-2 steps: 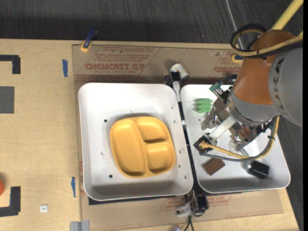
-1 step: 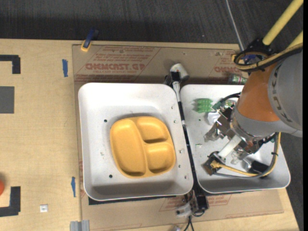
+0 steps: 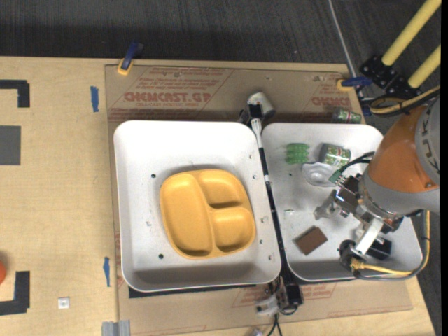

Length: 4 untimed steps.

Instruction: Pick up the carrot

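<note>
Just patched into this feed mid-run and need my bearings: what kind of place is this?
Most likely a robotics lab test bench, not a kitchen. Two white bins sit on a taped cardboard sheet, one holding a yellow divided plate, and the arm trails loose cables over the right bin.

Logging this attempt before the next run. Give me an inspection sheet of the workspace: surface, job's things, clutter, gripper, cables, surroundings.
Surface: two white bins side by side, left bin, right bin, on a cardboard sheet.
Job's things: carrot, nothing seen that I can identify as one.
Clutter: yellow divided plate in the left bin; in the right bin a green ridged item, a green can, a brown flat piece.
Gripper: gripper low over the right bin; nothing visibly held.
Cables: yellow and black cables at the right bin's near corner.
Surroundings: blue clamp, dark floor.
</note>
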### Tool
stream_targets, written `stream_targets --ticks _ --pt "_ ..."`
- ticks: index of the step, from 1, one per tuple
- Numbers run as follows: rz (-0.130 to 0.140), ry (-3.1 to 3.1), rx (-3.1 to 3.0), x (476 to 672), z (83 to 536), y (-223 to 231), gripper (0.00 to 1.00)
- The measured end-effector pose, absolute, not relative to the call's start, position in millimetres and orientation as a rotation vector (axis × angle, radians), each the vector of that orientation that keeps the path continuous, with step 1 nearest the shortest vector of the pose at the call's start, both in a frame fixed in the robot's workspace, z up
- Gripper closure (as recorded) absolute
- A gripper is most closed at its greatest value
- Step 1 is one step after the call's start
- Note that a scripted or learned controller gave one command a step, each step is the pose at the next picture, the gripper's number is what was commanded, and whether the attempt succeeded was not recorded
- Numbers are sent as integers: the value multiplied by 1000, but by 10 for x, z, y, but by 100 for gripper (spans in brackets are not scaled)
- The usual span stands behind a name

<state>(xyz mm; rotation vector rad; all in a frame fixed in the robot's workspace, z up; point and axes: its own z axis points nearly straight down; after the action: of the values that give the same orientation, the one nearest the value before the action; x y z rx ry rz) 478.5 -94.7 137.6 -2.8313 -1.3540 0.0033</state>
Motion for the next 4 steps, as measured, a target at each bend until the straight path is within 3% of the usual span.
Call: stream_targets --ticks 1,2,3,4 --pt "3 -1354 -2832 4790 1472 -945 100" --pt "1 -921 -3003 4796 2392 -410 100" --pt "1 -877 -3017 4793 2536 -1046 100" --pt "6 -672 -3065 4787 1841 -314 100"
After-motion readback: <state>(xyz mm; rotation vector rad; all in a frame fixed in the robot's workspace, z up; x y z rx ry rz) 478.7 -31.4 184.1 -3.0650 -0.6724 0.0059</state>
